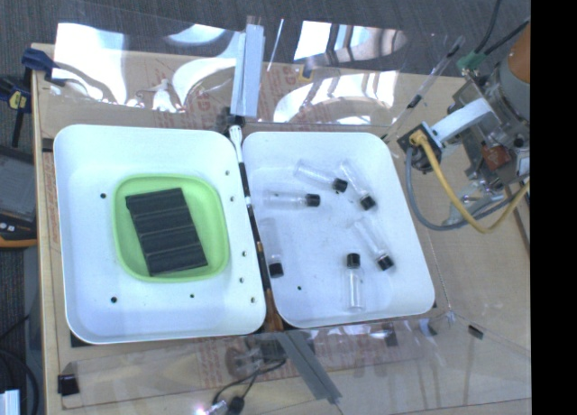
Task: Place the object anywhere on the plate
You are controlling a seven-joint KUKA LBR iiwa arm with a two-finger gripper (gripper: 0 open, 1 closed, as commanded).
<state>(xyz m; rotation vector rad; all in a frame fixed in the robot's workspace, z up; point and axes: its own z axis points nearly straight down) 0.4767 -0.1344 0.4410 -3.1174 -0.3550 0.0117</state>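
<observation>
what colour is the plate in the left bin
Light green, seen in the camera view: the plate holds a dark ridged block.

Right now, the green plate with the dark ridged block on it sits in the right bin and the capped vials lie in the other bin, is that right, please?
Not quite: the camera view shows the green plate, with the dark block on it, in the left bin. The vials lie in the right bin.
</observation>
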